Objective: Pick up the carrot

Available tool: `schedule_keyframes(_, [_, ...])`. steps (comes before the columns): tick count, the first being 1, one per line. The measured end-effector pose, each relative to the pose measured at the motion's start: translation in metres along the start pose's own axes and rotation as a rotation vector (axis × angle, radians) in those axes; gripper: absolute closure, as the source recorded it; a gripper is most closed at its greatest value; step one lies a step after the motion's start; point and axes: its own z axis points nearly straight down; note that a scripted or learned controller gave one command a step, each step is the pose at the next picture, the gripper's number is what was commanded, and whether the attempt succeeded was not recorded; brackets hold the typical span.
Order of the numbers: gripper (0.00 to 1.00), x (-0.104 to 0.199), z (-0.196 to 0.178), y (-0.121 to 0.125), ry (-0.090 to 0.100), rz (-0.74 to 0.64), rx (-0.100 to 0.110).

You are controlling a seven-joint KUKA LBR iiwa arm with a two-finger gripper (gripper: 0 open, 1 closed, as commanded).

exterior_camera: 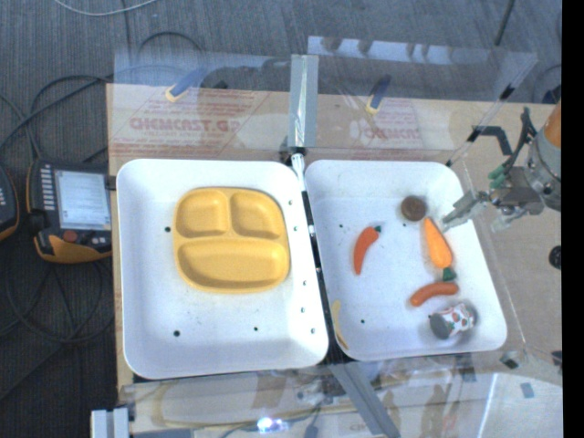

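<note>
I read this as the approach step: nothing is lifted yet, and my grey two-finger gripper (459, 210) sits at the right bin's far right rim, just beyond the thick end of the carrot. Whether it is spread or closed I cannot tell from this angle, and nothing shows between its tips. The carrot, a short orange tapered piece with a green stub at its lower end (437, 243), lies flat on the floor of the right shallow white plastic bin (383, 336), close to the bin's right wall. The next move, as I judge it, is to bring the gripper in over the carrot's middle, turn it to straddle the carrot's width, and descend without fouling the wall. Everything else I place from the carrot: a small round brown disc (413, 208) just up and left of it, a curved orange-red pepper-like piece (433, 292) just below it, a grey-and-white speckled lump (450, 320) below that, and a second orange-red curved piece with a dark stem (365, 247) well to the left. The left white bin (146, 336) holds a yellow three-compartment tray (232, 238), its compartments bare.
</note>
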Motion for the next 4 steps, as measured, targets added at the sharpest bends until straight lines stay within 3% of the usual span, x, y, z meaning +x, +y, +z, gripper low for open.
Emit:
schedule_keyframes(1, [0.0,-0.024,0.091,0.047,-0.002,-0.071,0.0])
schedule_keyframes(2, [0.0,-0.016,0.175,0.077,0.006,-0.197,-0.008])
schedule_keyframes(3, [1.0,-0.017,0.168,0.077,0.005,-0.198,-0.004])
schedule_keyframes(4, [1.0,0.064,0.071,0.107,-0.002,-0.15,-0.002])
